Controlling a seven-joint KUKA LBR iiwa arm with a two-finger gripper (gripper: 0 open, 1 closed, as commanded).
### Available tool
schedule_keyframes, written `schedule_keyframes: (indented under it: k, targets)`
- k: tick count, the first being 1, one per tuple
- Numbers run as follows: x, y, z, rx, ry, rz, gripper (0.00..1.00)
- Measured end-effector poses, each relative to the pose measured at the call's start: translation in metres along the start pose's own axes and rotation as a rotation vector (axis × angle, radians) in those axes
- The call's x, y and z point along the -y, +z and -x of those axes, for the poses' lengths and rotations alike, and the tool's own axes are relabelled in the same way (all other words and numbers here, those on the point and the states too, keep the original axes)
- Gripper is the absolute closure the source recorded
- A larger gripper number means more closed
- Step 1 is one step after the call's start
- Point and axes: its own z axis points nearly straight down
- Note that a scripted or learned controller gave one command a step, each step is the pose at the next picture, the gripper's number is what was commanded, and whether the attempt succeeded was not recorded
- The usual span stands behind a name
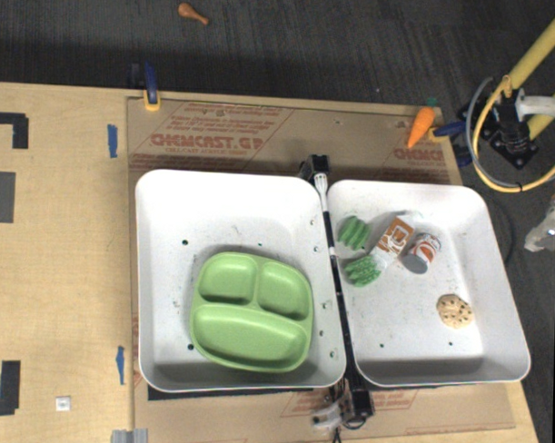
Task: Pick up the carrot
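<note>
Carrot spotted, folks, and it's nowhere near where you'd expect: it lies in the upper right of the frame, orange body with a little green top, out on the printed cardboard sheet just beyond the far rim of the right bin, outside both bins altogether and close beside a blue clip. Inside that right bin we've got a crowd of decoys: two green ribbed pieces near the divider, a small carton touching or nearly touching a can, and a cookie off on its own toward the lower right. Over in the left bin sits a green divided plate, filling its lower half. There's also a small orange thing on the dark floor at the top left of the frame; possibly another carrot-like piece, but it's too small to call. As for the hand, I cannot tell whether it's spread or pressed together. So my read is that we're at the very start, the approach stage, with the carrot not yet touched and lying free on the tabletop. The next move, I'd judge, calls for travelling to the upper right, past the bin's far rim, lining up across the carrot's narrow width, coming down spread wide and steering clear of that blue clip. Tricky spot, right on the edge of play!
</note>
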Motion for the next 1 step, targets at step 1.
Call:
schedule_keyframes:
  k: [1]
  targets:
    - [-0.0340,0.0223,0.0411,0.002,-0.329,0.001,1.00]
